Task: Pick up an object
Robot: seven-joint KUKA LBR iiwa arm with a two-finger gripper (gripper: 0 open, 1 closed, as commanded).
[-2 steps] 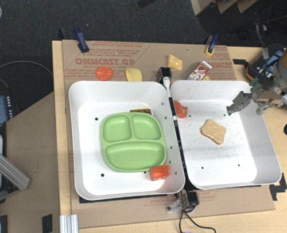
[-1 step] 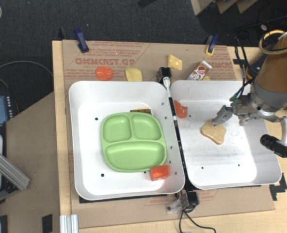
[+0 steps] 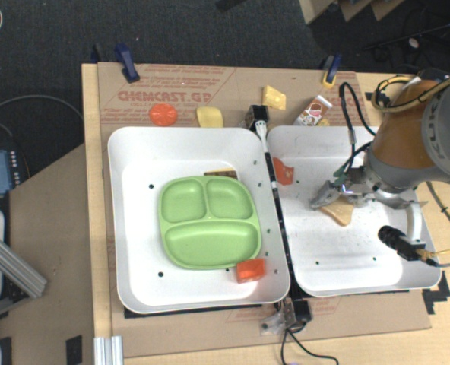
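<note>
Over in the right bin point(image 3: 316, 276) the end effector point(image 3: 327, 195) sat low beside a tan wedge point(image 3: 337, 214) (fingers looked spread apart); nothing gripped, so the pickup wasn't done yet.

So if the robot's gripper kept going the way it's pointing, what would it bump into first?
Probably the small orange block near the right bin's left wall; the gripper points that way. Depth is hard to judge, so it might pass over it.

Glossy green plastic plate point(image 3: 208, 223), smooth white plastic bins point(image 3: 134, 204), matt cardboard bench point(image 3: 103, 112).
</note>
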